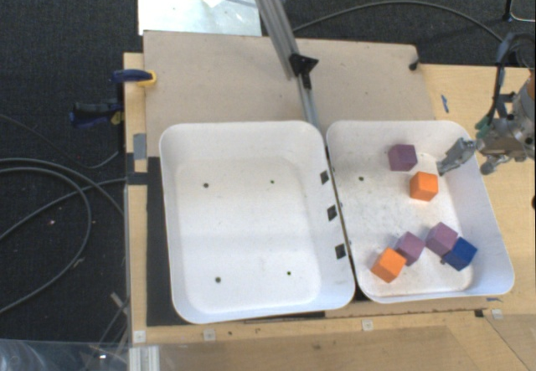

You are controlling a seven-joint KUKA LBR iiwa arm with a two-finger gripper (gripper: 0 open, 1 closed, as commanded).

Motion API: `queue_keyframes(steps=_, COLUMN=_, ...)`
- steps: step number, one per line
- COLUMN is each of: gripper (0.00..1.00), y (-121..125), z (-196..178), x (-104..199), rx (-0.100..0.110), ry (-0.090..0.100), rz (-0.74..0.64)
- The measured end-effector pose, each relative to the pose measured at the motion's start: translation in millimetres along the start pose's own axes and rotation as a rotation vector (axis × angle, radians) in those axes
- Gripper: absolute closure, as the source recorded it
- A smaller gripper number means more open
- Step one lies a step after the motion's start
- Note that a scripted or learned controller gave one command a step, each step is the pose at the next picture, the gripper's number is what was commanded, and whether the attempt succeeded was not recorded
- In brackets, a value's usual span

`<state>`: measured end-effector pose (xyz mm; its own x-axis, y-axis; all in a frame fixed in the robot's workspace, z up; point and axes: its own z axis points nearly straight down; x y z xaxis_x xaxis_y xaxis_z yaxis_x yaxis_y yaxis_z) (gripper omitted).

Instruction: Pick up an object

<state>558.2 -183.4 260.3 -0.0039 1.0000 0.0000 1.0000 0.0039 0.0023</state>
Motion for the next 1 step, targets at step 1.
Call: queue_keyframes(steps=1, gripper=0.00, y=74.4, z=84.6, x=-16.6, rx=0.002, ry=-0.001, rz=-0.003)
